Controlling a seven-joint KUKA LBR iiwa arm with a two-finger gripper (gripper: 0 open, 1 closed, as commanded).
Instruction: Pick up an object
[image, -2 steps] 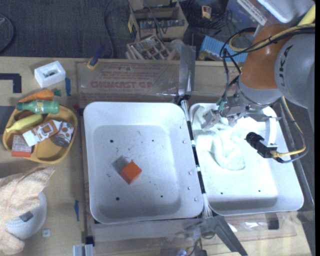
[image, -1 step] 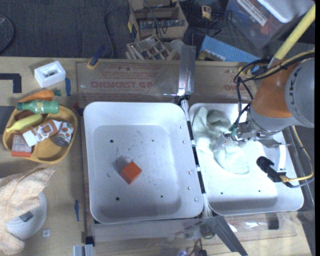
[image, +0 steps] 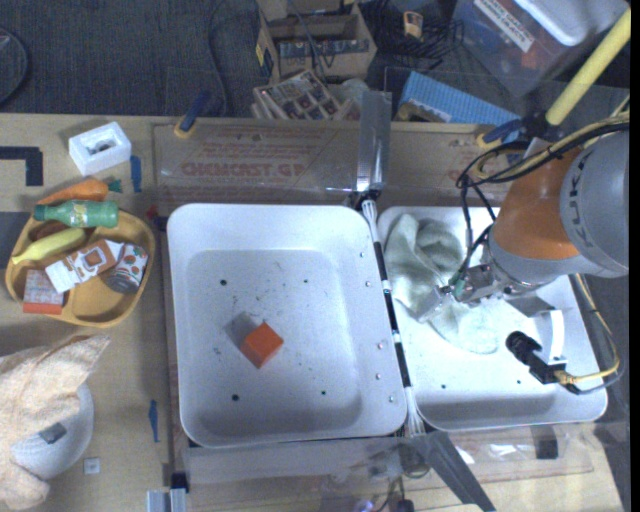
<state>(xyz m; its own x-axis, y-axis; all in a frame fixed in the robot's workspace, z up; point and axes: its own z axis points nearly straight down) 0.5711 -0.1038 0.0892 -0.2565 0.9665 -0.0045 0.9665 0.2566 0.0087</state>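
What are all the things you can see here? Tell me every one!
orange block: 1, orange, in the left bin
cloth: 1, pale, crumpled in the right bin
bowl: 1, yellow, left of the bins, holding a green bottle and packets
small box: 1, white, above the bowl
bins: 2, white, side by side
arm: 1, grey with orange band, over the right bin
end effector: 1, down at the cloth
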